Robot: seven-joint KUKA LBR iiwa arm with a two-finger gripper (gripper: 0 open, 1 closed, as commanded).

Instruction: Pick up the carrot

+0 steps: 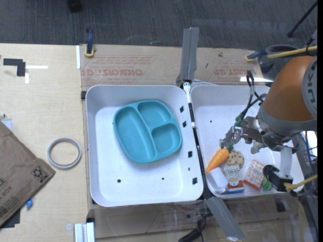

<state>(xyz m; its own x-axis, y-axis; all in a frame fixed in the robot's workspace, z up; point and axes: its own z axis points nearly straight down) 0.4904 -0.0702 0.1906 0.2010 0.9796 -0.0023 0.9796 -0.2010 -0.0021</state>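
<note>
Carrot (pixel 217 160): orange, with a green top; it lies at a slant in the right bin, its pointed end down against the wall shared with the left bin, its green end up beside the hand.
Bench (pixel 40 110): pale wood, carrying both bins; brown cardboard lies under and behind the right bin.
Arm (pixel 290 92): grey with a broad orange band, reaching over the right bin from its right side.
Left bin (pixel 101 185): white and shallow, touching the right bin along one wall.
Right bin (pixel 212 105): white and shallow, the landmark here; its upper half is bare floor.
Plate (pixel 147 130): blue, with three compartments, in the middle of the left bin, well apart from the right bin's contents.
Cardboard box (pixel 17 173): brown, at the bench's edge farthest from the right bin.
Tape ring (pixel 64 152): grey, on the bench beyond the left bin.
Hand (pixel 241 133): low inside the right bin, near the carrot's green end; how far it is spread I cannot tell, and nothing is seen in its grip.
Cookie (pixel 234 159): round, speckled, in the right bin, just beside the carrot.
Small packets (pixel 254 174): in the right bin's near corner, below the cookie.
</note>
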